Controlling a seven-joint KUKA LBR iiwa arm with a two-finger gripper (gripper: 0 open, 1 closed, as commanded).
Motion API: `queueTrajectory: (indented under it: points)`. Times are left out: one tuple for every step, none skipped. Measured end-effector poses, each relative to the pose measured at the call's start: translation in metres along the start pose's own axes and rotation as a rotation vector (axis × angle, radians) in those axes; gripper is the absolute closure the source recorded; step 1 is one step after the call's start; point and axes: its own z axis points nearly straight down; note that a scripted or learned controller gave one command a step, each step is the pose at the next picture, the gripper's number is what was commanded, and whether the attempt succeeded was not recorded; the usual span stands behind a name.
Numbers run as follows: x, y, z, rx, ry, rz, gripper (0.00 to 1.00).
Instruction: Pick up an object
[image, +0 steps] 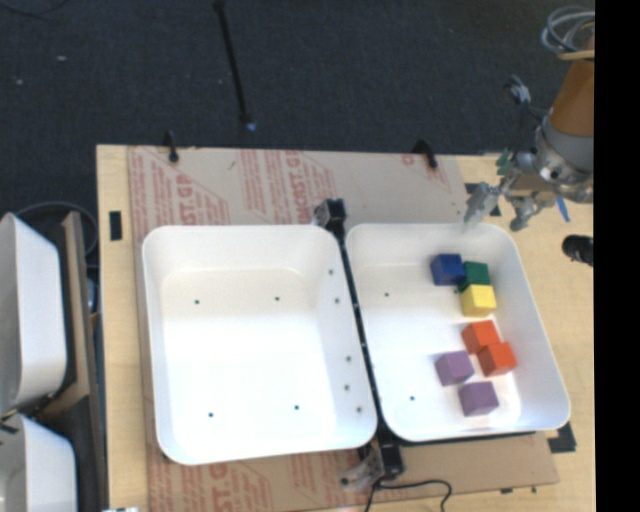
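Near end of the right bin (535, 330): two purple blocks (478, 398), one just beyond the other. Next, two orange blocks (497, 357) touching. Further back a yellow block (479, 298), w/ green block (476, 273) & blue block (447, 268) side by side behind it. Left bin (160, 290) sits alongside. Far right, above the bin's far corner, the gripper (500, 206) hangs, fingers spread apart, nothing between them.

Two bins (160, 300) (540, 330); seven blocks (447, 268): two purple, two orange, one blue, green, yellow.
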Motion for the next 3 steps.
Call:
queueTrajectory:
  points:
    - [0.000, 0.002, -0.006, -0.009, -0.002, -0.002, 0.00]
    - [-0.009, -0.002, 0.052, -0.004, -0.001, 0.000, 0.00]
    - [-0.015, -0.002, 0.096, -0.005, -0.001, -0.001, 0.00]
